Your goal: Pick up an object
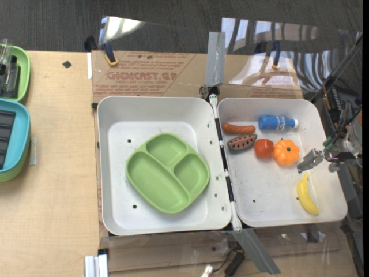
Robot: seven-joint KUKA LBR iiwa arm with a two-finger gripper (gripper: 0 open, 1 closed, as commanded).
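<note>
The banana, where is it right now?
The banana lies in the right-hand bin, near its front right corner. It is just below the little orange pumpkin, and the gripper is right above its top end.

I see the gripper (314, 161) at the right bin's (253, 209) right edge, just above the banana (307, 195); its tip looks bare, though it's small and hard to read. Orange pumpkin (286, 152), tomato (263, 148), hot dog (239, 128) and blue bottle (277, 122) lie nearby. A green divided plate (167, 172) sits in the left bin (115, 154).
</note>
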